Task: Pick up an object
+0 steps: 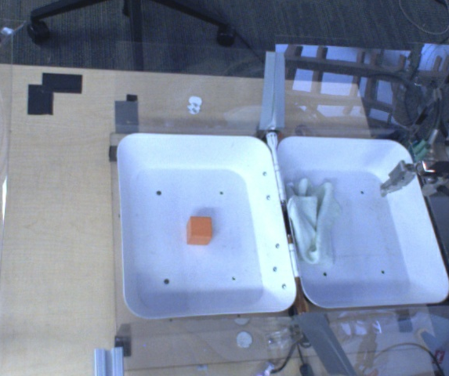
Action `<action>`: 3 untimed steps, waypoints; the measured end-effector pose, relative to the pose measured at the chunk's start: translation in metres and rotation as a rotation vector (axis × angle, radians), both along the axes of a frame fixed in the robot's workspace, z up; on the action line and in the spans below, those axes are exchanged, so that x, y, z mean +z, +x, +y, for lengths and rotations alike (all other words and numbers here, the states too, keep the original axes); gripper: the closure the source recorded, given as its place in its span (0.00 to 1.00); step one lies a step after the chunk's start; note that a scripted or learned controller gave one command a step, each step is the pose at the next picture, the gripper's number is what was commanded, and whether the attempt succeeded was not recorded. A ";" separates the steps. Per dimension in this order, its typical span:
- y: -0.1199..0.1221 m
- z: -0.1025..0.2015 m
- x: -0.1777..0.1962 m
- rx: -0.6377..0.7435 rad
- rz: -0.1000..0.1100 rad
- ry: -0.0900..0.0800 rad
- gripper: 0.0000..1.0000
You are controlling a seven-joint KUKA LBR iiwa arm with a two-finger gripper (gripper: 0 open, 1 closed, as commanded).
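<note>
An orange cube (200, 230) lies near the middle of the left white bin (142, 167). A pale green crumpled cloth (312, 216) rests along the left side of the right white bin (365, 159). My gripper (400, 177) hovers over the right bin's upper right corner, well to the right of the cloth. Nothing shows between its fingertips. The arm behind it sits at the frame's right edge and is mostly cut off.
A metal divider (272, 92) runs up from between the bins. Cables and a frame (412, 77) crowd the far right corner. Black tape patches (52, 91) mark the wooden bench on the left. An office chair base (130, 6) stands beyond the bench.
</note>
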State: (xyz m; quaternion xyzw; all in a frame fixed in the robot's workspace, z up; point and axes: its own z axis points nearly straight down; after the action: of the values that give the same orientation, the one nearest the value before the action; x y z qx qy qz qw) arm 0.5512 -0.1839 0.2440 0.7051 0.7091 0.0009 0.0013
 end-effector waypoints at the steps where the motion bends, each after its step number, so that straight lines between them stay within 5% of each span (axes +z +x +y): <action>1: 0.057 -0.021 -0.152 0.074 -0.006 -0.002 0.00; 2: 0.060 -0.020 -0.140 0.076 -0.013 -0.003 1.00; 3: 0.062 -0.019 -0.127 0.079 -0.019 -0.004 1.00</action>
State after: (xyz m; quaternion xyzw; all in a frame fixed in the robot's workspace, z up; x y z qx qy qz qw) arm 0.6131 -0.2027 0.1165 0.6766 0.7362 0.0061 0.0095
